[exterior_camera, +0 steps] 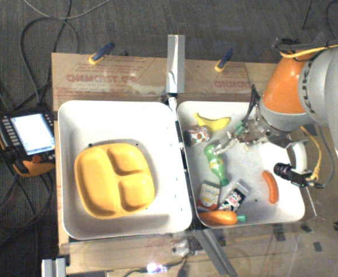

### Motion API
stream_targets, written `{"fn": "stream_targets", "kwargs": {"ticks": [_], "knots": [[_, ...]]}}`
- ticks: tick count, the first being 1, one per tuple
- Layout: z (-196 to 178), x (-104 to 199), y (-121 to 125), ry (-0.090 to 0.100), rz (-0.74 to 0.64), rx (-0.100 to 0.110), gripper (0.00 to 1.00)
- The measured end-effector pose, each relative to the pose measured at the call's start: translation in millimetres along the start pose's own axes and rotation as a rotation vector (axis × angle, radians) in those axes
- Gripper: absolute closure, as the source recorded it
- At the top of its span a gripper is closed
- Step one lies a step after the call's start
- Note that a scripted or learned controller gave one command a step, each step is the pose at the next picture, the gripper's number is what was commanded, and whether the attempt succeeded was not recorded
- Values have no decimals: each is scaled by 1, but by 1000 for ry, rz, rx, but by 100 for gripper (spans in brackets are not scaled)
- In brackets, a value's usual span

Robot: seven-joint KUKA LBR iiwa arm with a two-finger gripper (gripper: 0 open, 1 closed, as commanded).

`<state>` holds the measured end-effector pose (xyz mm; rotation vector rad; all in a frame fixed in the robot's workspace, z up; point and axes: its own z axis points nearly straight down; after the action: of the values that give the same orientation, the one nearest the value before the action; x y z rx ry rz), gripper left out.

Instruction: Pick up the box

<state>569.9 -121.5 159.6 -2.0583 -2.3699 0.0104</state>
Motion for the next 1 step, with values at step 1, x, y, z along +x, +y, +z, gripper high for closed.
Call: {"fn": "stream_targets", "kwargs": {"ticks": [1], "knots": [[-61,-78,40,-1,-35,-3,0]]}}
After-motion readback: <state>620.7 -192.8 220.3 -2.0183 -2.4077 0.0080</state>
